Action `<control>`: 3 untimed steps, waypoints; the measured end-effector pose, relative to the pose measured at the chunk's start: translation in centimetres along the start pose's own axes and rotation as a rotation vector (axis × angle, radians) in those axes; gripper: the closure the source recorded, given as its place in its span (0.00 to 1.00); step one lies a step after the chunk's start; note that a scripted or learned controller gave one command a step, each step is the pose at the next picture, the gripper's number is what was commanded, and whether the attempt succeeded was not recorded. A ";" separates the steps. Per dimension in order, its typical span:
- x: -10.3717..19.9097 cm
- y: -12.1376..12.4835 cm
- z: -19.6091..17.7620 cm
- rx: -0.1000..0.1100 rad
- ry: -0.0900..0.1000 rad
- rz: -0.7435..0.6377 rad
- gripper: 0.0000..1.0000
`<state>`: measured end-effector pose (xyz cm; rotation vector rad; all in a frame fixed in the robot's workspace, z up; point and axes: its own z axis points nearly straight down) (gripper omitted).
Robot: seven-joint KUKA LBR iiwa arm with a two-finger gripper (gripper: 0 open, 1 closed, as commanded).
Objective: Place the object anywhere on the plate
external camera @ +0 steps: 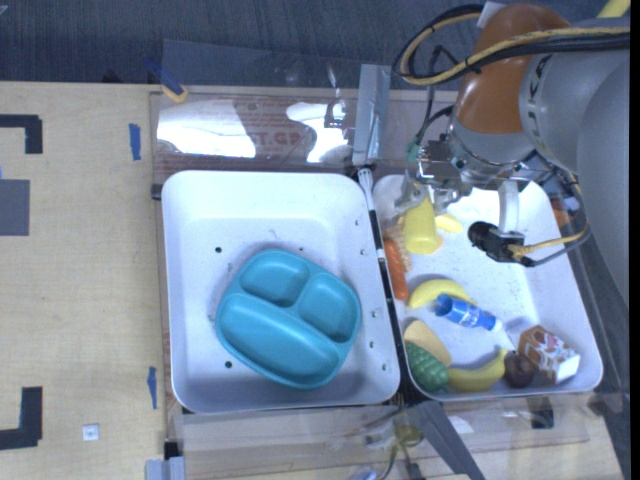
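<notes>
The blue three-compartment plate (290,316) lies in the left bin (190,208), slightly below its middle. My gripper (428,183) hangs over the upper left corner of the right bin (580,318). A yellow cup-shaped toy (421,229) sits directly under the gripper, close to the wall between the bins. The wrist hides where the gripper meets the toy.
The right bin holds several toys: an orange carrot (397,266) by the divider, a banana (438,290), a blue bottle (466,315), a green piece (428,368), a second banana (482,371) and a brown-and-white cake (545,354). A black cable end (492,238) hangs off the wrist.
</notes>
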<state>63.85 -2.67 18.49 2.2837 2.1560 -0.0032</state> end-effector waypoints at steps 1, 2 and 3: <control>8.4 -3.3 0.0 0.001 0.004 -0.078 1.00; 14.0 -7.7 3.6 0.004 0.003 -0.296 1.00; 13.9 -7.6 3.5 0.002 0.003 -0.294 0.00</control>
